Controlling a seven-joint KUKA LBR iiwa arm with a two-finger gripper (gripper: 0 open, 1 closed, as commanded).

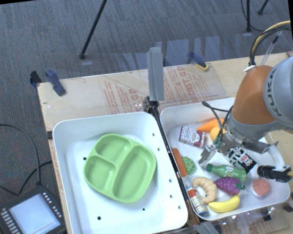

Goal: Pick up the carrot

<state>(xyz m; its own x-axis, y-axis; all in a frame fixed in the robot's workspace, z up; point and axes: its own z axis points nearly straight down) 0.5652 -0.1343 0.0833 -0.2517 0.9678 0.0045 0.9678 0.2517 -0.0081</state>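
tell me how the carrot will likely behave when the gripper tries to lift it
The carrot looks like smooth moulded toy plastic, so probably stiff and light. Its tapered, rounded shape may slip or roll between the fingers. It lies close beside the red carton, so a push could nudge that.

Single fixed camera mounted above the worktop (106,92), looking down at a slant from moderate height. Both white bins sit in the lower half of the frame; carpeted floor (45,36) occupies the upper part and left edge.
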